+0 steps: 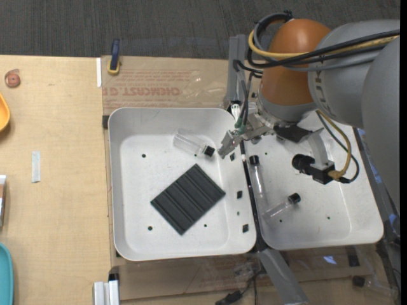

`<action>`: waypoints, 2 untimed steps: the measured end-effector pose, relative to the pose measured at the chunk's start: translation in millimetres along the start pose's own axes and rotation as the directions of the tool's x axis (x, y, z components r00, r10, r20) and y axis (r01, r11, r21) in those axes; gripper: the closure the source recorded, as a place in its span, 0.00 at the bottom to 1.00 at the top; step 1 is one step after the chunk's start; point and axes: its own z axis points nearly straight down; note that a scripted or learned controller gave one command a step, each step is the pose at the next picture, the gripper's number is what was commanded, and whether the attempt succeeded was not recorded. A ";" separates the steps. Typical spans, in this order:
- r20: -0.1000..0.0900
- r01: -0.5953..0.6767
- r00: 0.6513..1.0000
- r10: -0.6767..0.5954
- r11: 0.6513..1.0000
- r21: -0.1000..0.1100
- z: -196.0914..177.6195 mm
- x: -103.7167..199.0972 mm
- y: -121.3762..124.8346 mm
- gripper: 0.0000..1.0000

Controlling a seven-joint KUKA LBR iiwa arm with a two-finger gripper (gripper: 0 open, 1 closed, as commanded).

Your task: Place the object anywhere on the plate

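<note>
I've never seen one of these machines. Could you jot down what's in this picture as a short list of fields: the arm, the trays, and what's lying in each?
arm: grey with an orange band, reaching in from the right
gripper: above the inner edge of the left bin, beside a clear vial
left bin contents: dark ribbed plate, clear vial with black cap
right bin contents: a second clear vial
between the bins: a clear tube along the shared edge
held by gripper: nothing visible

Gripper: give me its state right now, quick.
Gripper: whether it is open or closed cannot be told; it sits at the left bin's upper right corner, beside a clear vial, with nothing seen in its grasp.
</note>
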 end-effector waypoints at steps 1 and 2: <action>0.001 -0.049 0.999 0.049 0.999 0.000 0.5 26.5 50.4 0.00; 0.003 0.309 0.951 -0.309 0.951 -0.003 -37.3 66.8 104.2 0.00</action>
